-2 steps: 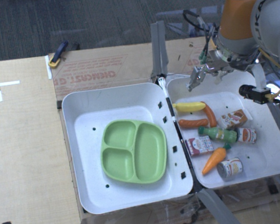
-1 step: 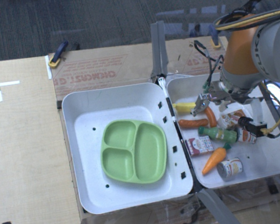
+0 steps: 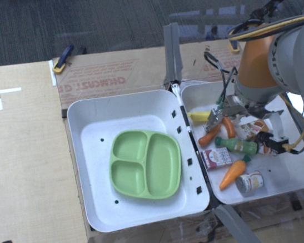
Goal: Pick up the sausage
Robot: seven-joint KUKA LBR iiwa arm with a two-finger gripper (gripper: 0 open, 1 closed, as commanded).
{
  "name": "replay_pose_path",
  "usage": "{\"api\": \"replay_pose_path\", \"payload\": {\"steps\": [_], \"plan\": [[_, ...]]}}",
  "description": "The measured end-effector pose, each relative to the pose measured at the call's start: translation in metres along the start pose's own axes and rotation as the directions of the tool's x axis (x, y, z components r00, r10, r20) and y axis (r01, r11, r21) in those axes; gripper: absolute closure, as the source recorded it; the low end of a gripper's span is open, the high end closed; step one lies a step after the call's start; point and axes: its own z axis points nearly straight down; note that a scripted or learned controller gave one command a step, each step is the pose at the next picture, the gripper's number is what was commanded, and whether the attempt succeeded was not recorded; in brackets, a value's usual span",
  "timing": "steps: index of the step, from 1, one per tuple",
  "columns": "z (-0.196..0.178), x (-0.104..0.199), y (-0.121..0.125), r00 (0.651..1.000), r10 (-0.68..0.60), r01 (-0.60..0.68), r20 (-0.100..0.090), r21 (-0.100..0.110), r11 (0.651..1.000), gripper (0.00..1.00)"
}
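Right bin (image 3: 295, 179) cluttered; gripper (image 3: 217, 117) low by sausage (image 3: 229, 127), fingers' state unclear, can't tell. Not lifted yet.

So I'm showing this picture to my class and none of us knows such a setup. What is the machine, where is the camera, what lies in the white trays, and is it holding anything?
The camera is fixed above a bench and looks down at a slant. The grey and orange thing on the right is a robot arm; its gripper is its two-fingered hand. The left bin holds a green divided plate. The right bin holds toy food: a sausage, two carrots, a green bottle, a yellow piece, a small can and a red packet. The gripper is low over the pile, beside the sausage. I cannot tell whether it grips anything.
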Motion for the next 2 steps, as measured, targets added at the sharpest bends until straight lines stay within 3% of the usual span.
{"api": "replay_pose_path", "payload": {"steps": [1,2], "plan": [[0.0005,-0.0200,-0.0209,0.985,0.171,-0.171,-0.001,0.001,0.985,0.00],[-0.0076,-0.0207,-0.0212,0.985,0.173,-0.173,0.000,0.003,0.985,1.00]]}}
